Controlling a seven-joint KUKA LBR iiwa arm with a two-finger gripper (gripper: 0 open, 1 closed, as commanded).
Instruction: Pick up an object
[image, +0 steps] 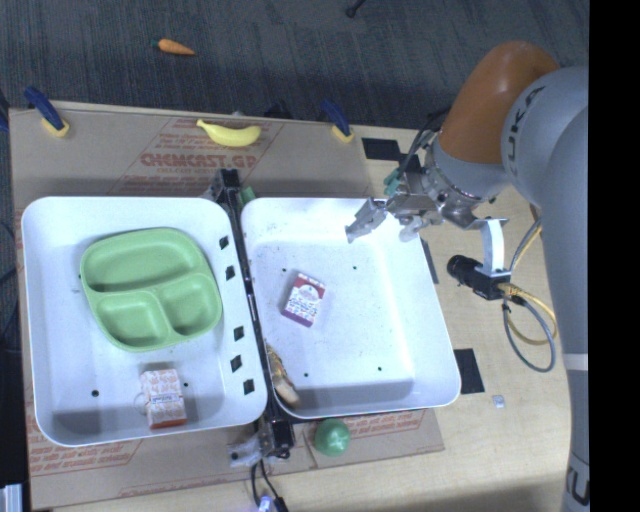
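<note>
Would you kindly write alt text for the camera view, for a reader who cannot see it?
A grey robot arm's hand hovers over the right white bin, which holds a small red packet. The left bin holds a green divided tray and a small carton.

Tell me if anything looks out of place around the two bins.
A few things lie outside the bins: a banana on the cardboard behind them, a green ball on the cardboard in front of the right bin, and a small orange object on the dark floor beyond the bench.
</note>
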